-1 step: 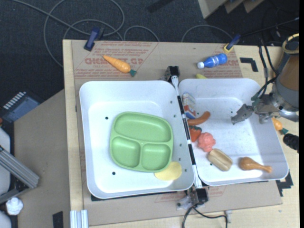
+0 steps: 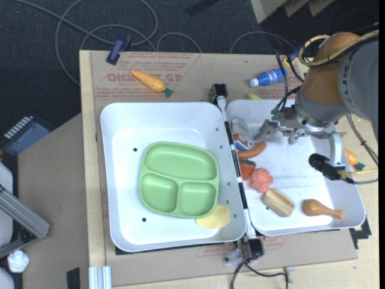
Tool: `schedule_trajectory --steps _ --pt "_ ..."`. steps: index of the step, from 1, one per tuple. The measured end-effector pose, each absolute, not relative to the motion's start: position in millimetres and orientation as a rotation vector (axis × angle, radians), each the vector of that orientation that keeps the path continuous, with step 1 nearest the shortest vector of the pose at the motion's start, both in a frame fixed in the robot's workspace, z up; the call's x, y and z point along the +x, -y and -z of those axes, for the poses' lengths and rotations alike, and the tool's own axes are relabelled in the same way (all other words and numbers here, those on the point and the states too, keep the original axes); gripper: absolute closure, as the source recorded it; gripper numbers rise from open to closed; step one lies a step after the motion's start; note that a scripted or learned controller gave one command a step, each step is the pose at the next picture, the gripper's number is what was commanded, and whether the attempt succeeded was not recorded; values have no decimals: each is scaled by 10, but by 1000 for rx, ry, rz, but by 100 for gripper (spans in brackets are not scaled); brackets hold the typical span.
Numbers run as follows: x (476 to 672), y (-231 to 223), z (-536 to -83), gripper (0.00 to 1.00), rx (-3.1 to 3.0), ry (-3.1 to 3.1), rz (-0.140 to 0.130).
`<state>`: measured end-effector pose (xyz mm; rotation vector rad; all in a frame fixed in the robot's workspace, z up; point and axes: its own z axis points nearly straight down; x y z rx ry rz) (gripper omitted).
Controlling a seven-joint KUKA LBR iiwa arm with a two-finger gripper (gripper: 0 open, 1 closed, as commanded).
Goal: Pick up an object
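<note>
My gripper (image 2: 278,128) hangs over the far left part of the right bin (image 2: 313,182), reaching in from the grey arm with the orange wrist (image 2: 325,71). Just below and left of it lies an orange-red sausage (image 2: 251,151), near the bin's left wall. Further toward the front lie a pink lump (image 2: 260,179), a tan bread roll (image 2: 278,202) and a brown drumstick (image 2: 322,208). A small red piece (image 2: 246,169) sits against the divider. Nothing is seen held in the gripper.
The left bin (image 2: 120,131) holds a green divided plate (image 2: 178,178) and a pale yellow piece (image 2: 213,217). Outside the bins, a carrot (image 2: 150,80) and a blue-and-white bottle (image 2: 269,78) lie on the board. A black part (image 2: 325,165) juts out under the arm.
</note>
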<state>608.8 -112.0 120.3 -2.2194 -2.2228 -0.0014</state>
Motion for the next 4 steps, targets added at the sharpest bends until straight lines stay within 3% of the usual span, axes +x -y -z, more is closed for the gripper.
schedule_trajectory --steps 1,2,3,4 --pt "6094 925 -841 0 -2219 2221 -2" --pt "6100 924 -946 100 -2220 2223 0" --pt "5660 340 -1856 100 -2220 2224 4" --pt "5337 -127 -2176 100 -2218 2221 -1"
